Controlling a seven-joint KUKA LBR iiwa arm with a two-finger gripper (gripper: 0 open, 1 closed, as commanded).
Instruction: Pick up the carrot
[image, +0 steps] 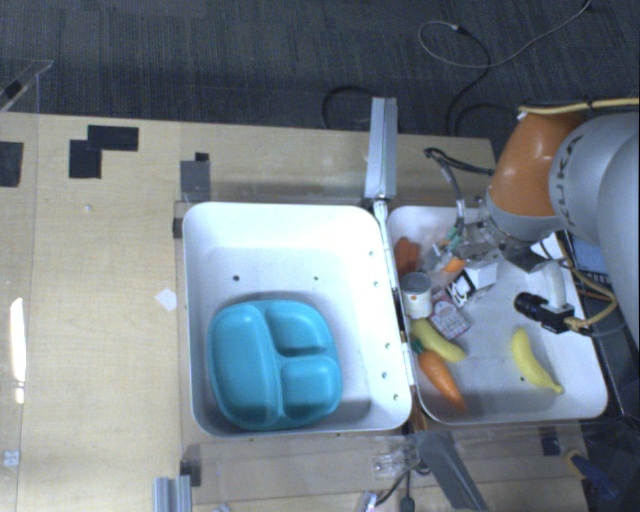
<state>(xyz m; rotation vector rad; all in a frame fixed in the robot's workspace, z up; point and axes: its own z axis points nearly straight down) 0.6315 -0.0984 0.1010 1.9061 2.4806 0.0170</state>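
Currently carrot (440, 378) lies lower-left of gripper (462, 262), near right bin (590, 400) front-left corner, long axis diagonal; grip state unclear.

Pale wooden bench (90, 300) fills the frame's left; dark grey carpet (200, 50) with black cables (470, 45) runs along the top.

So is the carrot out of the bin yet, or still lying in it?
Still in. The carrot lies flat on the right bin floor by its near-left corner, beside a banana, apart from the claw.
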